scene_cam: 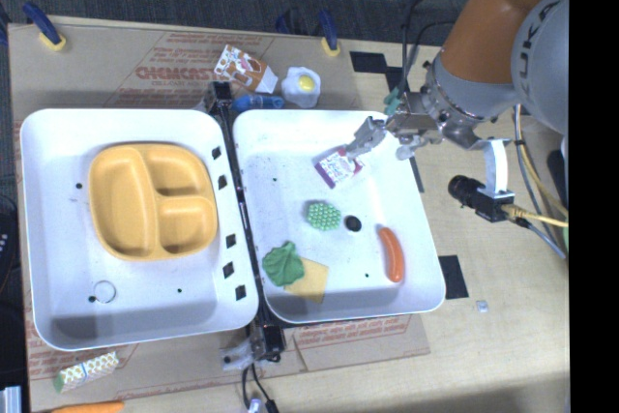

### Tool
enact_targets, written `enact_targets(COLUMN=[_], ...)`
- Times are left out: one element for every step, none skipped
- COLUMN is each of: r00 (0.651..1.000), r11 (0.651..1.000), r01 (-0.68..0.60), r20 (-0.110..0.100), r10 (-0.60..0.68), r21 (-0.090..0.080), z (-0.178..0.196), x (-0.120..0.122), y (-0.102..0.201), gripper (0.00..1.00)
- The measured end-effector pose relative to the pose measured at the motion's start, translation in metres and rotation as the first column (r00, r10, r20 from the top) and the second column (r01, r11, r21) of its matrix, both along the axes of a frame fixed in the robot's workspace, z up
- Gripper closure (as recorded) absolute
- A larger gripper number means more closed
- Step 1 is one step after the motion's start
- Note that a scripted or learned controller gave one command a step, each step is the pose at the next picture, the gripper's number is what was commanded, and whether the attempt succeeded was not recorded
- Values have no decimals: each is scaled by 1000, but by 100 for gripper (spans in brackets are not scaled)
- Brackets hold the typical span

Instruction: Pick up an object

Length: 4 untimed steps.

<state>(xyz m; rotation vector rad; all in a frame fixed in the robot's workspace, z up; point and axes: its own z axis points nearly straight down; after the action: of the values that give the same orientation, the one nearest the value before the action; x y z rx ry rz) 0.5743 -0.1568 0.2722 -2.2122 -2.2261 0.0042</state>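
Gripper (368, 133) at packet (338, 168) one o'clock corner, jaw state unclear. Grasp step; next needs firm pinch, then lift.

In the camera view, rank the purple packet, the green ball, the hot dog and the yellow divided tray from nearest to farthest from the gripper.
From the gripper, at the right bin's upper edge:
1. purple packet, just below-left of it.
2. green ball, mid-bin.
3. hot dog, lower right of the bin.
4. yellow divided tray, in the left bin.
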Motion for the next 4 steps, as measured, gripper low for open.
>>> enact_targets(r00=[996,1000,1000,998], r11=[996,1000,1000,998], r01=[86,25,21,-67], r20=[-2,10,11,2], r10=[-86,-25,-21,67], r21=[0,-2,-3,0], z=[-81,-175,-164,-77], x=[30,68,69,39], y=[5,-27,-28,25], gripper=[0,0,100,100])
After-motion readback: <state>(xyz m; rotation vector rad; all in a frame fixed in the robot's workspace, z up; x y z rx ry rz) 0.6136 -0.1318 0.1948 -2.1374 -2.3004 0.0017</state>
